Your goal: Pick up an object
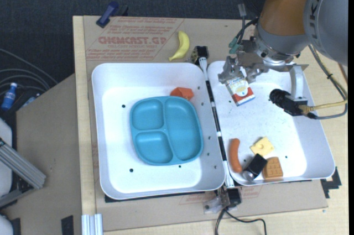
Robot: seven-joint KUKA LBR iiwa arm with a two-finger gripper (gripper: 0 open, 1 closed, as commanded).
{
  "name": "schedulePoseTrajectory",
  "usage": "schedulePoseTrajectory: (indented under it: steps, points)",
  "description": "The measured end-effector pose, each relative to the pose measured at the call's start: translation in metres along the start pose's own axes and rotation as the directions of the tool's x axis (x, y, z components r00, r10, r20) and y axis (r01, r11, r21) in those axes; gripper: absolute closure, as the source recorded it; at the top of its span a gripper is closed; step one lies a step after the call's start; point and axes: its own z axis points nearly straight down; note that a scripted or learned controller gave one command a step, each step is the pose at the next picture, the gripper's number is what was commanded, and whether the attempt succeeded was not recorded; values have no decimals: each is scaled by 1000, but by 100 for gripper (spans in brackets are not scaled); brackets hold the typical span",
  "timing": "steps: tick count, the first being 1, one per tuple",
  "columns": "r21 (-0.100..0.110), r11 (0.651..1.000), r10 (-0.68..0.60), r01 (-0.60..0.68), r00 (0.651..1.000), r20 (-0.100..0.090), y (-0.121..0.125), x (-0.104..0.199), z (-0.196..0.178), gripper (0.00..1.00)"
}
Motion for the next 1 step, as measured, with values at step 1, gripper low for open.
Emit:
schedulePoseTrajectory:
  steps: [1]
  points:
    - [0,1000,1,-1,1000,1,27,-19,-3,100]
